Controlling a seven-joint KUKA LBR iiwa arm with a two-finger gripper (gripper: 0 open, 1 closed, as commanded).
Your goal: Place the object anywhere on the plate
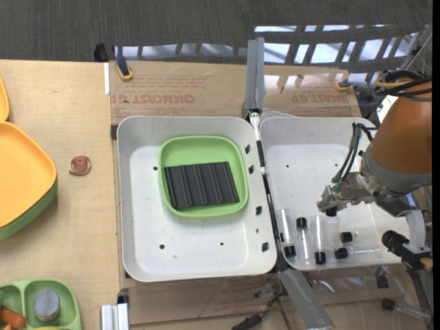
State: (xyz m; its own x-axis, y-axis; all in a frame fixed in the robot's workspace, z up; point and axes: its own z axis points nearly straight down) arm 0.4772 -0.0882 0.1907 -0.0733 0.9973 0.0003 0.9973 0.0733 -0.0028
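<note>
A dark grey ribbed rectangular object point(201, 184) lies flat in the middle of the green plate point(199, 144). The plate sits in the upper half of the left white bin point(141, 243). My gripper point(330, 208) hangs over the right white bin point(302, 139), near that bin's centre-right and well apart from the plate and the object. The orange band and grey wrist above it hide part of the right bin's far side.
Several small black pieces and clear parts point(311, 243) lie near the right bin's front edge. On the wooden bench to the left are stacked yellow plates point(20, 177), a small red knob point(80, 164) and a green compartment tray point(34, 304). Cardboard point(179, 95) lies behind the bins.
</note>
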